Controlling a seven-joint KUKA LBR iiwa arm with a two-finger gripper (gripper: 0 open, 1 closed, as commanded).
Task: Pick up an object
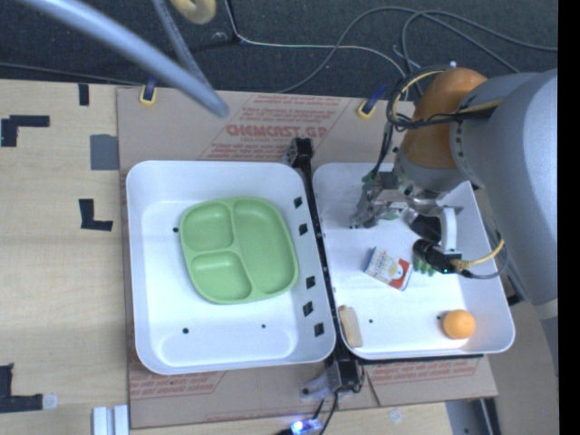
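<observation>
My gripper [373, 208] hangs over the far left part of the right bin [408, 343], below the orange band of the arm. Its fingertips sit close to the bin floor. A small white, blue and red packet [388, 267] lies in the middle of that bin, just in front of the gripper. An orange ball [458, 324] rests near the bin's front right corner. A tan, stick-like piece [350, 325] lies along the bin's front left wall. Nothing shows between the fingers.
The left bin [154, 333] holds a green divided plate [238, 248]. A black clip strip runs along the divider between the bins. Cables loop at the back and by the wrist. A grey pole crosses the upper left.
</observation>
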